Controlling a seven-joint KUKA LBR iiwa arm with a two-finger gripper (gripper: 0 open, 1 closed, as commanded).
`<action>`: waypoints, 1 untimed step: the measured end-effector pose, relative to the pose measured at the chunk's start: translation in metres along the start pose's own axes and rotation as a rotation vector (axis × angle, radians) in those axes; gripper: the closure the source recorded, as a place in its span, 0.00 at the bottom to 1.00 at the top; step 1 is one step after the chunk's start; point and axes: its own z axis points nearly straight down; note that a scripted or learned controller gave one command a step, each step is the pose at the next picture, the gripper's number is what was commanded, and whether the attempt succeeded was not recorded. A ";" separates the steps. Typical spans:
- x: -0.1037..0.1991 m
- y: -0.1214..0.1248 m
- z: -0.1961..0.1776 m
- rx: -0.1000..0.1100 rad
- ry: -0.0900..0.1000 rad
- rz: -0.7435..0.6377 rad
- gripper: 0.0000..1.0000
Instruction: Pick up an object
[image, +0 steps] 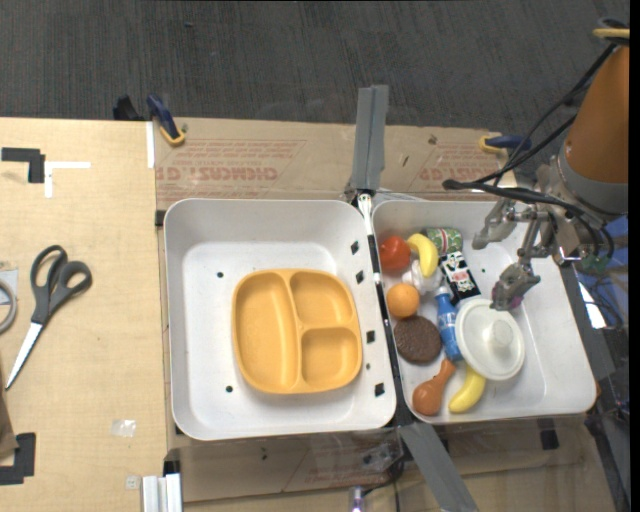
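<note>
gripper (512, 285) over right bin (560, 385), just above white bowl (492, 340) | grip state: cannot tell | risk: packed clutter, glancing off bowl rim

colours on the bench

two white bins (190, 400); yellow-orange divided tray (297, 330); red tomato (394, 250), orange fruit (403, 300), yellow bananas (424, 253), dark brown cookie (417, 339), white bowl (491, 338), black-handled scissors (50, 285).

Light: bright, even, from overhead
Shadows: soft, faint inside the white bins (190, 330)
Focus: fairly sharp, slight grain
Glare: none
</note>
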 end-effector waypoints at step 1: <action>-0.015 -0.034 0.129 0.000 0.001 0.233 0.00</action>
